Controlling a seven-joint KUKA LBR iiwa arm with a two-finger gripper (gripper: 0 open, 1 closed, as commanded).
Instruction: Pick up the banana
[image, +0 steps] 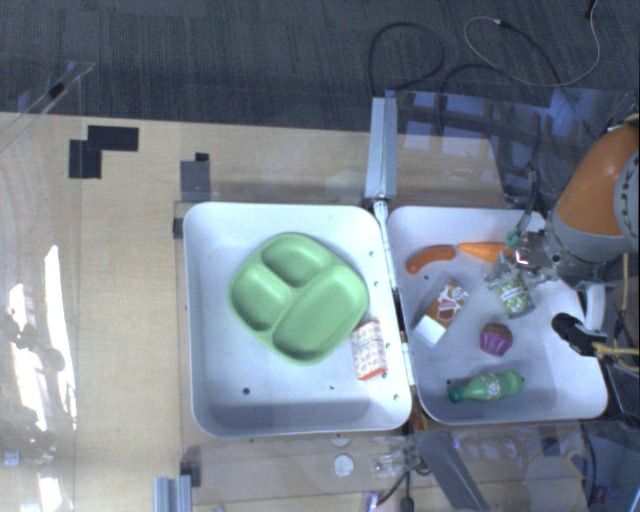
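Observation:
My gripper hangs over the upper right part of the right bin. Its grey wrist and orange band come in from the right. Just below and left of the gripper lies a small green and white packet, close to it; whether they touch is unclear. An orange carrot lies directly left of the gripper, and a red-orange sausage is further left.
The right bin also holds a small carton, a purple cup-shaped toy and a green bottle on its side. In the left bin are a green divided plate and a red and white can.

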